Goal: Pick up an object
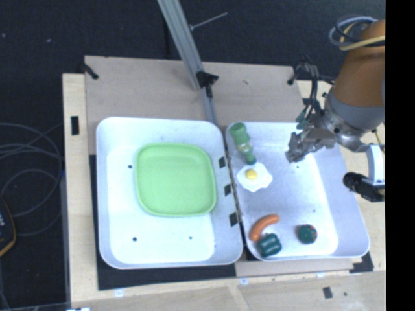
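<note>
We saw the gripper [297, 151] hanging over the far part of the right bin [337, 193], nothing between its fingers; couldn't tell if they were spread or pressed together. Candidate objects were all in that bin. A green bottle [242, 141] lay along its far-left edge, with a toy fried egg [253, 177] just near of it. A toy sausage [264, 225] sat at the near-left, touching or almost touching a green pepper [269, 244] on its near side. A dark green round piece [307, 234] lay right of those, apart. The left bin [117, 193] held a green square plate [176, 179], lying flat in its middle.
</note>
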Robot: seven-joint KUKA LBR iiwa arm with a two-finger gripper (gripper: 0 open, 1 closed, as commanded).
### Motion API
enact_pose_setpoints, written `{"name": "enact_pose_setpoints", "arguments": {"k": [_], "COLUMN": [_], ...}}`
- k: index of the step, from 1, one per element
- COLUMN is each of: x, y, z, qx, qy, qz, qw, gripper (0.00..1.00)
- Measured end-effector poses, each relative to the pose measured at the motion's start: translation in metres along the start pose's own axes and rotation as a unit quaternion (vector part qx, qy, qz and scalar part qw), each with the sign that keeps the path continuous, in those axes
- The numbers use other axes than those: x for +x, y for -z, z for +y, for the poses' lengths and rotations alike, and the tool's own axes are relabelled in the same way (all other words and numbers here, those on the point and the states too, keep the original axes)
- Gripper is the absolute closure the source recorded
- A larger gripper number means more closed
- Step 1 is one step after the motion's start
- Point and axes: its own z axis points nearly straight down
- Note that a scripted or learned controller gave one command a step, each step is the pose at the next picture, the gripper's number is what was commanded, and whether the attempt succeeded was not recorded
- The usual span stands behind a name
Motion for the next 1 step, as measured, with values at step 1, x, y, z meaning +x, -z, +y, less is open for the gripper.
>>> {"name": "enact_pose_setpoints", "arguments": {"k": [1], "x": [0.0476], "y": [0.0039], "z": [0.0168], "qx": [0.0], "qy": [0.0], "qz": [0.0], "qw": [1.0], "gripper": [1.0]}}
